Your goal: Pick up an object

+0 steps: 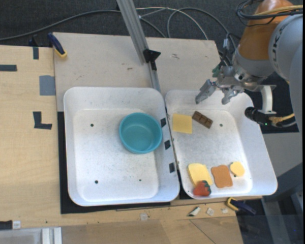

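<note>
Spanning pale wooden bench point(20, 111), two white bins point(71, 136), perhaps dark carpet point(66, 4) behind

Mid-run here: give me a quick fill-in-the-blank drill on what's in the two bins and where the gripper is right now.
1. The blue bowl sits in the ____ bin.
2. The gripper hovers over the far edge of the right bin with its fingers ____.
3. The brown chocolate bar lies beside the ____ cheese slice.
4. The strawberry is at the bin's ____ edge.

Missing words: left; open; yellow; near
</note>
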You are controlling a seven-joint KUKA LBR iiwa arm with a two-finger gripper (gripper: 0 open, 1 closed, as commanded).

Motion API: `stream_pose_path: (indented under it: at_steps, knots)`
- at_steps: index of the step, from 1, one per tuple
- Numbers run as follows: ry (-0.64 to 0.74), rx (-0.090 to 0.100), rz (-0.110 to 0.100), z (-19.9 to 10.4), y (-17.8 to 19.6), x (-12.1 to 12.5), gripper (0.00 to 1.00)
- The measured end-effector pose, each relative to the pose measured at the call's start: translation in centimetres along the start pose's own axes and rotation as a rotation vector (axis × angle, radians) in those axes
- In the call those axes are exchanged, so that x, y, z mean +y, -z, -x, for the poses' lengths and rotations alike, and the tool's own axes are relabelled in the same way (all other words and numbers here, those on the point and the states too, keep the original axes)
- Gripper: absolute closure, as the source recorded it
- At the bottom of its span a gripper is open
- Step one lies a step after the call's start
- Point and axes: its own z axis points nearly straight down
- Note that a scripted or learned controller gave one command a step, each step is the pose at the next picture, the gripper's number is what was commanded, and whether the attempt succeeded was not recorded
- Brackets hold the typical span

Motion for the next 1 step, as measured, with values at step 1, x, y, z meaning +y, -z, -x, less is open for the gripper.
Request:
stream_pose_path:
  at_steps: [1]
  knots:
    - [0.0, 0.0, 0.0, 0.01, 0.0, 0.0, 0.0]
